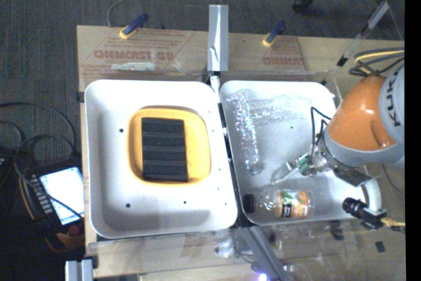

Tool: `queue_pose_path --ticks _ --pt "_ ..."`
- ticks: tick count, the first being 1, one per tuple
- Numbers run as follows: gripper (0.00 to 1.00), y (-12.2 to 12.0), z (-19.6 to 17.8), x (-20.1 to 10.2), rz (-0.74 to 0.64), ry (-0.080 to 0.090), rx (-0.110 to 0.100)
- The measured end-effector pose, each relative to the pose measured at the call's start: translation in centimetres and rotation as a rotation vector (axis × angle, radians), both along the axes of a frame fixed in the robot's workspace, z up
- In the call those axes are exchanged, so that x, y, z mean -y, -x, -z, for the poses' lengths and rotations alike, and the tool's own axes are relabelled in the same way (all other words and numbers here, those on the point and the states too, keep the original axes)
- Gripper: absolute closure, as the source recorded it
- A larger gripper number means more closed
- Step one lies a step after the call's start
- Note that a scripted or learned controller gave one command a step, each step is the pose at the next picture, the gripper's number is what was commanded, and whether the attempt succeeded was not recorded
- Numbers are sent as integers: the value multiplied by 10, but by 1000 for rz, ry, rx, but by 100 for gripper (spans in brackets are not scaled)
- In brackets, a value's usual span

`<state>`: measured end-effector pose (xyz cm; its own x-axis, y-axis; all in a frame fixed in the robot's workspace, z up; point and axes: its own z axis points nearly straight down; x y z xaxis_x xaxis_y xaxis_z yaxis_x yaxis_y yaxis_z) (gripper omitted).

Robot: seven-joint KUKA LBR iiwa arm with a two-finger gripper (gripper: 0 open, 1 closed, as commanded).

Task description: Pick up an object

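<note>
Nearest to us, along the front wall of the right bin [329,90], we see a clear plastic bottle [279,203] lying on its side, its dark cap pointing toward the divider between the bins and an orange label wrapped around its body. Just behind it and slightly to the right, the gripper [304,166] hangs low over the bin floor beneath the arm's orange band [358,118]; the wrist covers most of the tool, so we cannot tell what state it is in, and we see nothing plainly caught in it. The gripper sits close to the bottle but apart from it, beside a faint transparent shape on the bin floor that we cannot identify. Farther back in the same bin, a crumpled clear plastic wrapper [247,128] runs from the middle toward the rear left corner, close to the divider. In the left bin [105,161], at about the same depth, we see a yellow tray [200,148] lying flat near the centre, with a black ribbed insert [163,149] filling its middle. Beyond both bins, the wooden bench [99,43] carries two blue-and-yellow clamps [133,25] at its far edge.
</note>
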<state>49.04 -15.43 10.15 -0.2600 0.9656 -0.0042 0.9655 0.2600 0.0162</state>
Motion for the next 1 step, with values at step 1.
queue_pose_path --ticks 1 --pt "0 -58 10 25 279 -3 -7"
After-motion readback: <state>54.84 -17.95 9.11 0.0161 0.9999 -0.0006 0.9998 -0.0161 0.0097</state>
